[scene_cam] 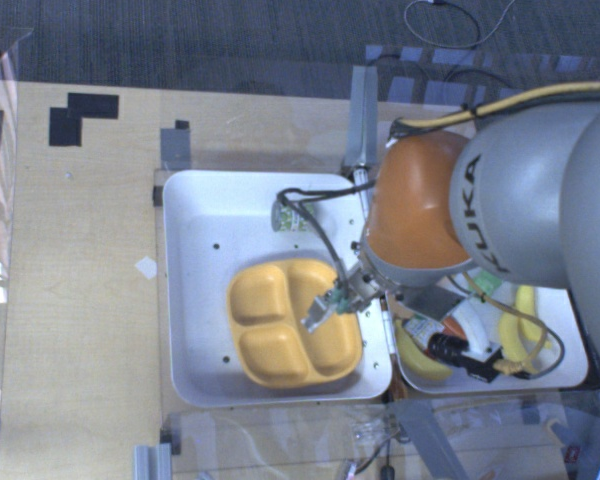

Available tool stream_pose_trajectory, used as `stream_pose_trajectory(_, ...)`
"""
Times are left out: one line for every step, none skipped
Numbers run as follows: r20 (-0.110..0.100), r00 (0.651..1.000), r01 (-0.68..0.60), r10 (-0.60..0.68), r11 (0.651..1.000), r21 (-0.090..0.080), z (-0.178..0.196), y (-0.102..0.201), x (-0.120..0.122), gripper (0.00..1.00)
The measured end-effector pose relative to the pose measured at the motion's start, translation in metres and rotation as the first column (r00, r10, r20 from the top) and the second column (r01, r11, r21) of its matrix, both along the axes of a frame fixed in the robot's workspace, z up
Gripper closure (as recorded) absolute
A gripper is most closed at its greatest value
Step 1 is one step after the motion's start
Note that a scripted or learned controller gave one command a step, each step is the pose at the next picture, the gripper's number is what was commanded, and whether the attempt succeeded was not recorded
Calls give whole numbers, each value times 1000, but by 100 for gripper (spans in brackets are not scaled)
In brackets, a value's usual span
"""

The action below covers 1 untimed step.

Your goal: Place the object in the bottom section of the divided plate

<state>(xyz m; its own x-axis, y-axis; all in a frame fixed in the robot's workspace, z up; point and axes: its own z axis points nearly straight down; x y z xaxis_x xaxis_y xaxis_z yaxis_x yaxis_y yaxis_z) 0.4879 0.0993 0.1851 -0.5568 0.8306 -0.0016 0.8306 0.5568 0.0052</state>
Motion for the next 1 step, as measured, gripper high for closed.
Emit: stream_pose_trajectory(5,1000,-2,2,1000,2,11,1,2,100)
